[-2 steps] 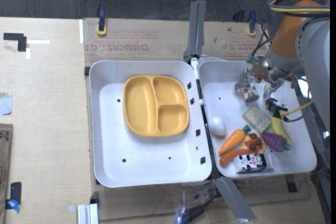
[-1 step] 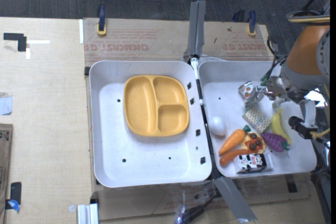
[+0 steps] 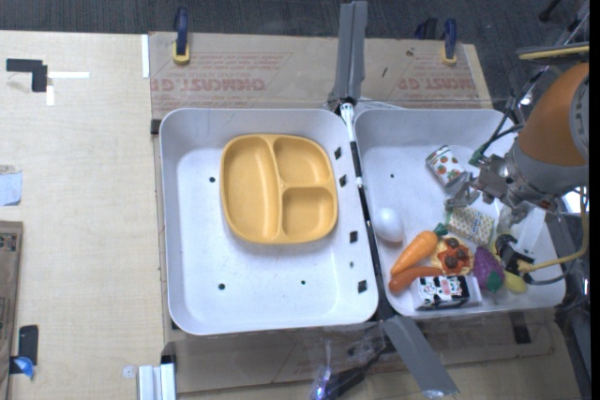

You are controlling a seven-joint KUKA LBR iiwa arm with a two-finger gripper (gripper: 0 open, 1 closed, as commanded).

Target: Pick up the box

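gripper (image 3: 487,192) is hovering lower right over the box (image 3: 472,224), can't tell jaw state; crowded toys (image 3: 424,250) risking a wrong grab

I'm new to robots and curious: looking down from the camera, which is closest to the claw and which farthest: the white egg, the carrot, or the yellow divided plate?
From the gripper in the right bin:
1. Carrot, right bin, below-left of it.
2. White egg, right bin's left side; close to the carrot's distance.
3. Yellow divided plate, left bin, plainly farthest.
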